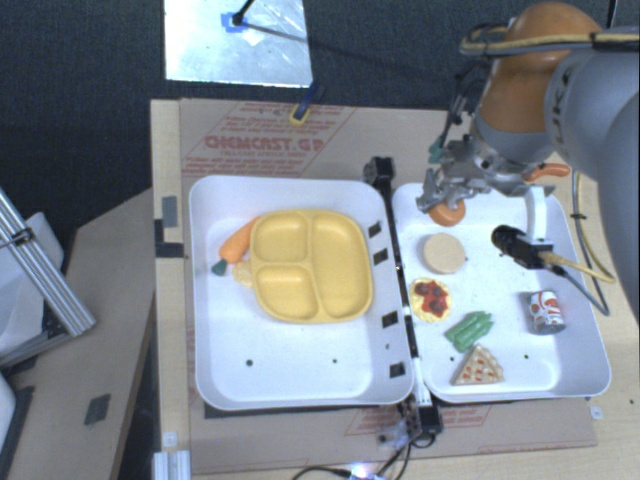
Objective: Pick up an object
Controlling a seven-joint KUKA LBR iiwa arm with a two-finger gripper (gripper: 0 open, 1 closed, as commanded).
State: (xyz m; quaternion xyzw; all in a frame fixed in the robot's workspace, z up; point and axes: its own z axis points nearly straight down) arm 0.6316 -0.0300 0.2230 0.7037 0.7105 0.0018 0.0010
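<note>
My gripper [443,194] hangs over the far left corner of the right bin [580,368]. Right beneath it is a small orange object [449,212], touching or nearly touching the gripper's tip and partly hidden by it. In the same bin lie a round beige cookie [444,253], a small round pizza with red topping [431,299], a green bean pod [469,327], a pizza slice [478,367] and a small can [545,311].
The left bin [230,368] holds a yellow divided plate [305,265], with a carrot [236,241] at its left edge. A black divider [398,268] with clips separates the bins. A shiny metal sheet [238,26] lies beyond the bench.
</note>
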